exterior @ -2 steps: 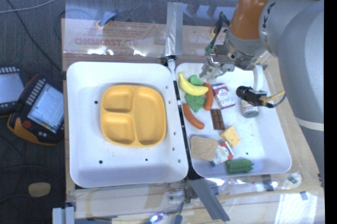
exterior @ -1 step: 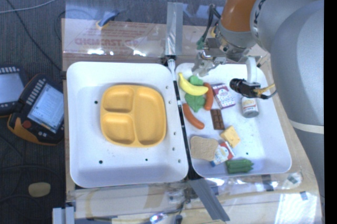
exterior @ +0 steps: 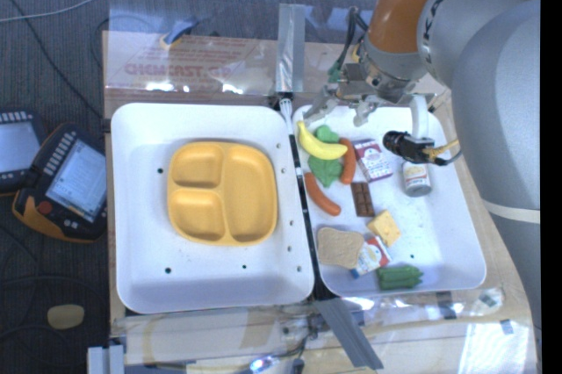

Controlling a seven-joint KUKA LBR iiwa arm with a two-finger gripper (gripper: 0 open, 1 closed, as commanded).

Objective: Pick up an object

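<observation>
where the banana (exterior: 321, 146) lies, the gripper (exterior: 351, 107) hovers above.

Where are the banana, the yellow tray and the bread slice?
banana (exterior: 320, 146): camera view, middle of its curved body.
yellow tray (exterior: 222, 191): camera view, the ridge between its compartments.
bread slice (exterior: 338, 247): camera view, centre of its face.
</observation>
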